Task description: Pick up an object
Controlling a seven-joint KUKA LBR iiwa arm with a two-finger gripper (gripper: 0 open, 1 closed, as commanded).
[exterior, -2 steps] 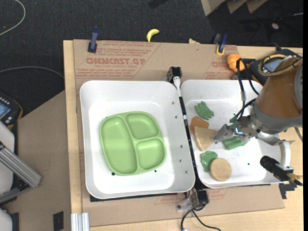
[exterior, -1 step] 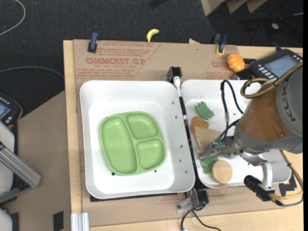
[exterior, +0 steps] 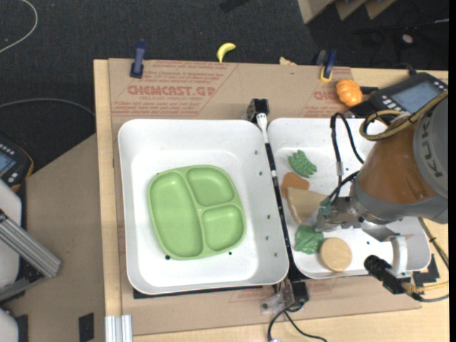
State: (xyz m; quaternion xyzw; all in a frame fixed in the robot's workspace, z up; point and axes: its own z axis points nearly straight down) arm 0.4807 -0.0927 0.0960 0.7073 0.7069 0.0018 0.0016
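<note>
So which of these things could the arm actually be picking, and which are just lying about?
In play, in the right bin:
- green leafy piece
- tan wedge
- second green piece
- round tan disc
- gripper, down among them

Lying about:
- green divided plate in the left bin
- banana and orange fruit by the bench's far edge
- blue clamps

Divided plate [exterior: 197, 211] in left bin [exterior: 135, 191], food pieces [exterior: 313, 223] clustered in right bin [exterior: 313, 128], gripper [exterior: 326, 216] above them
</note>
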